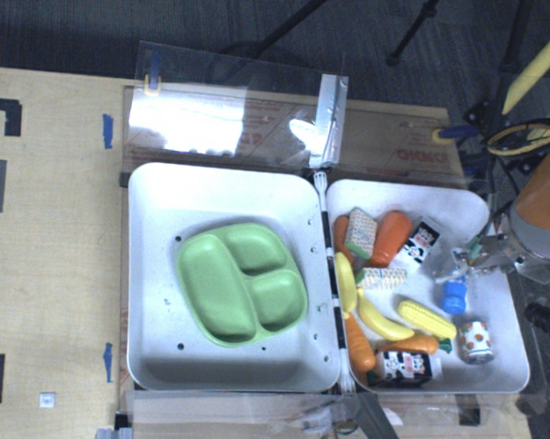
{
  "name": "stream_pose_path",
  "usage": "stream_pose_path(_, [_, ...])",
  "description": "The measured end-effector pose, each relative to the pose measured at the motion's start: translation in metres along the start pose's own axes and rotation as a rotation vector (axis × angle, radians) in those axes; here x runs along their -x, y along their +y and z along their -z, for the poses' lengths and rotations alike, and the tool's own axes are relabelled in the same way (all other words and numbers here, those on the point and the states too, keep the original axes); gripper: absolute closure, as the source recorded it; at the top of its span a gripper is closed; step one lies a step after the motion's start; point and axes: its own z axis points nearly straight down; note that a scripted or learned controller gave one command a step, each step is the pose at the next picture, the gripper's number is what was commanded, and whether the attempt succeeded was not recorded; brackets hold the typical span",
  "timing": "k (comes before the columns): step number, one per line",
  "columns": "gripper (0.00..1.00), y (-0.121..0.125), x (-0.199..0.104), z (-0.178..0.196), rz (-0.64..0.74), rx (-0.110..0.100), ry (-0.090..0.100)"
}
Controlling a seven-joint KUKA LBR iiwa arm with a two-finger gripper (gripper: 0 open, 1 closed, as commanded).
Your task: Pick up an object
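The right bin (464, 206) holds a pile of toy food: an orange carrot (391, 235), a tan waffle piece (361, 231), two yellow bananas (377, 317), a corn cob (426, 317), a small blue bottle (454, 298), a spotted can (476, 341) and a black-and-white carton (404, 365). My gripper (471, 258) hangs over the bin's right part, just above the blue bottle and apart from it. Nothing shows in its grasp.
The left bin (151, 252) holds a green divided plate (242, 282). A clear plastic panel (226, 117) stands behind the bins. Cables and a yellow pole lie off the bench at the upper right.
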Motion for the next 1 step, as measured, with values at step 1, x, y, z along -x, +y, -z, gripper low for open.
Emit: stream_pose_path(1, [1.0, 0.0468, -0.0466, 0.0916, -0.003, -0.004, -0.002])
